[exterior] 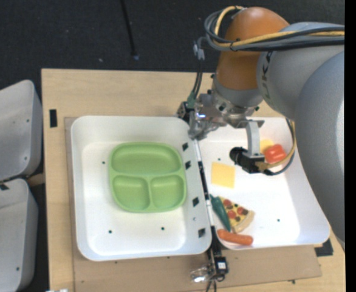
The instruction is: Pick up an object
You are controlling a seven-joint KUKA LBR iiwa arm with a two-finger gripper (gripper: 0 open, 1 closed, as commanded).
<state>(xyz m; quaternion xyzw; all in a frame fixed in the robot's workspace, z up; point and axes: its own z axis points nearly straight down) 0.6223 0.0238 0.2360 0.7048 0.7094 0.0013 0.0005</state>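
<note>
My gripper (pixel 197 125) hangs over the far left corner of the right bin (pixel 287 224), close to the divider between the two bins. In that bin lie a yellow cheese square (pixel 223 175), a red and yellow toy piece (pixel 273 151) at the right, a pizza slice (pixel 239 216), a green pod (pixel 219 212) and a red sausage (pixel 236 239) near the front edge. The cheese square lies a little in front of and to the right of the gripper. Nothing is visibly held.
A green divided plate (pixel 147 176) lies in the middle of the left bin (pixel 93 224). The grey arm with its orange band (pixel 251 41) covers the far right of the right bin. The bins' shared rim (pixel 199 181) runs right below the gripper.
</note>
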